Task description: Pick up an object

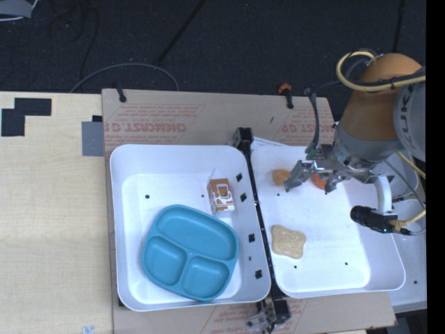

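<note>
Gripper [314, 176] low over the far part of the right bin [389, 273], arm [379, 110] entering from the right with its orange band above the wrist. Two dark fingers [297, 175] spread apart, nothing visibly clamped between them. Just left of the left finger, touching or nearly touching its tip, a small orange lump [279, 177] on the bin floor. Between the fingers, a small red-orange piece [318, 181], partly hidden; in contact with the pads or merely lying beneath them, impossible to tell. Nearer the camera and slightly left of the gripper, well apart from it, a pale tan flat piece with a lobed outline [288, 241], lying flat. Right of and below the gripper, a black cylindrical fitting [372, 218] with cable attached, hanging off the arm. Far left of the gripper, across the dark divider, the left bin [125, 186]: inside, a blue three-compartment tray [190, 252] lying tilted toward the near corner, and just beyond its far edge a small white and orange carton [221, 195], upright, close to the divider. Under both bins, a brown cardboard sheet [181, 120] with red print.
</note>
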Robot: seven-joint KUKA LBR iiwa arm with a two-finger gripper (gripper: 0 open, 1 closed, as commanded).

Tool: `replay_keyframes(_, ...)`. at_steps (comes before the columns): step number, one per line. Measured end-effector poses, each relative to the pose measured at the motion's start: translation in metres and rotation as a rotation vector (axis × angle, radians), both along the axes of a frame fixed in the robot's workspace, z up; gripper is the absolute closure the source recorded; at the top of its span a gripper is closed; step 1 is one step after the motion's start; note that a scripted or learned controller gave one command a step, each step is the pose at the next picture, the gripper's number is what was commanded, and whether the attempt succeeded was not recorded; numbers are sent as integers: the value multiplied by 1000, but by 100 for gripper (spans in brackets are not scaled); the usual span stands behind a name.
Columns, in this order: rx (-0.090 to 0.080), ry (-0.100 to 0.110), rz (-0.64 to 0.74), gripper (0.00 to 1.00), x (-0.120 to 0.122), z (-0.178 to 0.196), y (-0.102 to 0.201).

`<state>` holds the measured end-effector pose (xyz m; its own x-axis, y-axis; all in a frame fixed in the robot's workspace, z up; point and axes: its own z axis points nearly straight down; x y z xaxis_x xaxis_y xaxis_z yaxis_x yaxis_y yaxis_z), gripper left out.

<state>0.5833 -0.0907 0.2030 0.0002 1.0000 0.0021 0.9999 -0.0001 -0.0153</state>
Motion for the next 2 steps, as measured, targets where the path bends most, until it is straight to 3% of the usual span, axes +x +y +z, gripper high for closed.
replay_keyframes(1, -1, -12, 1, 0, 3, 6, 0)
replay_keyframes(2, 0, -6, -1, 0, -2, -45, 9)
